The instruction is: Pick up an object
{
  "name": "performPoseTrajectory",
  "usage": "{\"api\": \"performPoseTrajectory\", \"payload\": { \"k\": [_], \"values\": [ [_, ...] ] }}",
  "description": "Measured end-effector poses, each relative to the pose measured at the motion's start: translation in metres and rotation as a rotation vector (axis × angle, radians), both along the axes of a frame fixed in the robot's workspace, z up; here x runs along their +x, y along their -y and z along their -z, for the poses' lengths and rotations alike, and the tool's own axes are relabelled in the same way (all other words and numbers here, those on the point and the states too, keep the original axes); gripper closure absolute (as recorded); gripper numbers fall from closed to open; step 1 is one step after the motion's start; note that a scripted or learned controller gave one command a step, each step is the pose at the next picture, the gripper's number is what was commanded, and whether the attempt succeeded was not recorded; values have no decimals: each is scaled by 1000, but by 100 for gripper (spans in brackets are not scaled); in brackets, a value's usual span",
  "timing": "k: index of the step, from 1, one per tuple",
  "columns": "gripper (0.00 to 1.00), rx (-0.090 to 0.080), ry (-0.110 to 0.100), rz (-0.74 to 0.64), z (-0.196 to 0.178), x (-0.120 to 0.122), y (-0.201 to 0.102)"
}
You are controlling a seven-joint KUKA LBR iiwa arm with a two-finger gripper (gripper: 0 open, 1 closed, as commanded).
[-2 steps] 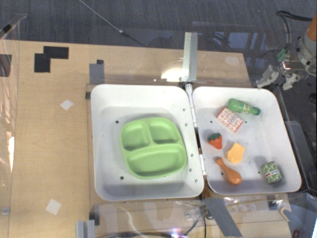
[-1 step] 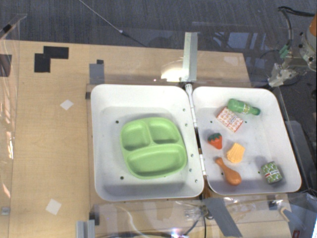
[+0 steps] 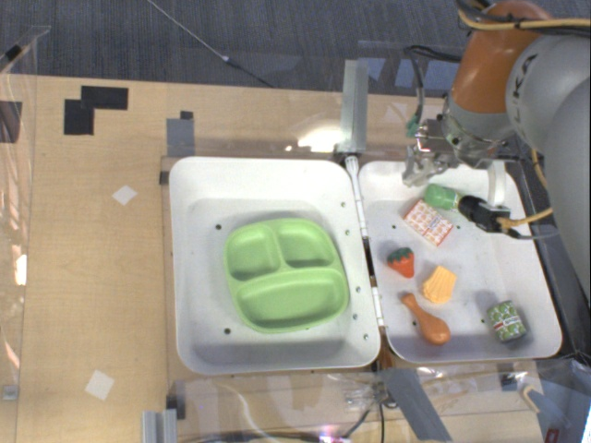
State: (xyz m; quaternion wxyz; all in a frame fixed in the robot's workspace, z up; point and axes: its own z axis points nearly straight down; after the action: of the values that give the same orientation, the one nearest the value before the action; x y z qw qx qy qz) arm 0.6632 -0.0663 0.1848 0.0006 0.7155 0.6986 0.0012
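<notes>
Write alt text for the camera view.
A grey robot arm's claw hangs above the right white bin, which holds small toy foods and a green can. The left white bin holds a green divided plastic tray.

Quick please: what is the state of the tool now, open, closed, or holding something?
Tool: cannot be told; it hangs over the right white bin, nothing seen between its fingers.

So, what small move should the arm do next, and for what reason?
Probably lower the gripper slightly toward the green object just below it in the right bin. It hovers at the bin's far edge, and nothing shows between its fingers.
</notes>
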Motion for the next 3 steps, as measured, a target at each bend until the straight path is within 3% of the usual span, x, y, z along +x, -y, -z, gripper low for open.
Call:
{"api": "performPoseTrajectory", "payload": {
  "k": [1,2,3],
  "values": [
    [100,0,-1,535,78,6,17],
    [100,2,7,439,95,-103,21],
    [100,-5,11,369,95,-136,93]
  ]
}}
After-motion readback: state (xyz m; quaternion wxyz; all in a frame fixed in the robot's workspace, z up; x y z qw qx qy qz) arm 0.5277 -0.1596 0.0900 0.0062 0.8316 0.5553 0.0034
